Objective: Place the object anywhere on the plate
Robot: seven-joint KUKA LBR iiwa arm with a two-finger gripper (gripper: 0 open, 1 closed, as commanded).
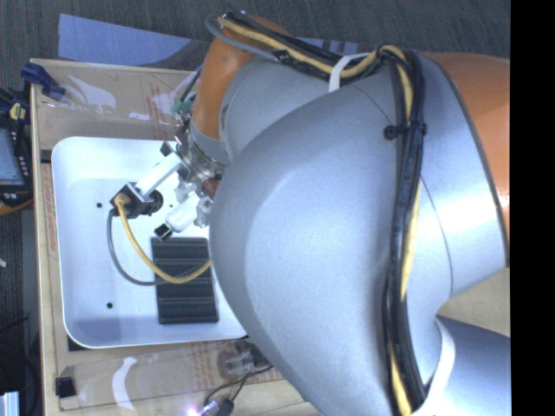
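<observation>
**Asker:** Where is your gripper?
**Arm:** In the camera view, my gripper [179,217] hangs over the white bin [78,232] on the left. My big grey arm [347,232] covers the right side.
**Asker:** Spread or pressed together?
**Arm:** I cannot tell.
**Asker:** And the thing?
**Arm:** The black ridged block [185,286] lies flat in the bin, near side, right, just beside my gripper.

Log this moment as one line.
arm: over white bin | gripper: close to dark ribbed slab | slab: flat in bin
</observation>
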